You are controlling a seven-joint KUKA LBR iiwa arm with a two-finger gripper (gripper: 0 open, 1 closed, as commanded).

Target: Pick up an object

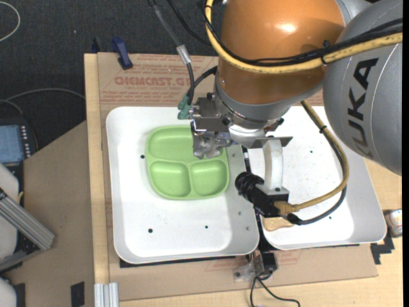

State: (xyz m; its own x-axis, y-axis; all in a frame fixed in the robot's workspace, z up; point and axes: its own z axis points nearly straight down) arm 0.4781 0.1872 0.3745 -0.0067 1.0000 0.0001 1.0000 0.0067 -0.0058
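STEP: approach, gripper [206, 147] over green tray [171, 165] rim | FINGERS: you cannot tell, probably hidden | NEXT: descend, close on rim

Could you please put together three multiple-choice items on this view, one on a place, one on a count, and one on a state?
1. Where does the green plate lie?
A. in the left bin
B. in the right bin
C. on the cardboard

2. How many compartments does the plate have?
A. two
B. three
C. four

3. How does the plate sit?
A. upside down
B. leaning on a bin wall
C. flat, open side up

Answers: 1 A, it rests on the left bin's floor; 2 B, one long section above two smaller ones; 3 C, its hollows face the camera, with the hand over its right edge.
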